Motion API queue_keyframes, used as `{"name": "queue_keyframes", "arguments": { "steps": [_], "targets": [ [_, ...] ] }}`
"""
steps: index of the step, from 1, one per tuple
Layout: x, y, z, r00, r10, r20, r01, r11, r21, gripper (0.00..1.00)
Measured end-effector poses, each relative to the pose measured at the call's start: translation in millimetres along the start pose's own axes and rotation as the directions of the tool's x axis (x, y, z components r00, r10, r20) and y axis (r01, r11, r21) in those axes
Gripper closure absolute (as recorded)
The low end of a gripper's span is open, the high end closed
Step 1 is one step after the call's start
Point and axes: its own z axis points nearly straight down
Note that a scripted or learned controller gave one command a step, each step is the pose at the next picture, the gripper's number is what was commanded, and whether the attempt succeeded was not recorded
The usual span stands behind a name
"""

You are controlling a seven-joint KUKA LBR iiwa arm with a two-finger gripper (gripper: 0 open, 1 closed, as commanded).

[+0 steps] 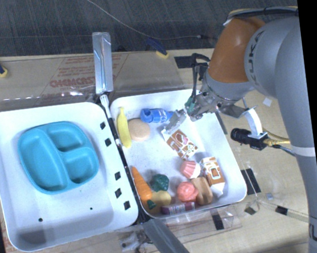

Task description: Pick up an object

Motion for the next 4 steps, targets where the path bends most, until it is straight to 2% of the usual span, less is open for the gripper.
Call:
{"name": "queue_keyframes", "arguments": {
  "steps": [1,2,3,4],
  "targets": [
    [17.7,-16.8,63.2,1.000,-0.023,0.011,0.024,1.000,-0.018,0.00],
    [-6.2,17.5,12.9,0.991,-0.134,-0.002,0.134,0.991,0.002,0.00],
    [56.2,-2.3,88.3,0.979,-0.204,-0.009,0.204,0.979,0.009,0.00],
    [76.5,-42.3,42.4,1.000,0.019,-0.007,-0.019,1.000,0.009,0.00]
  ]
}}
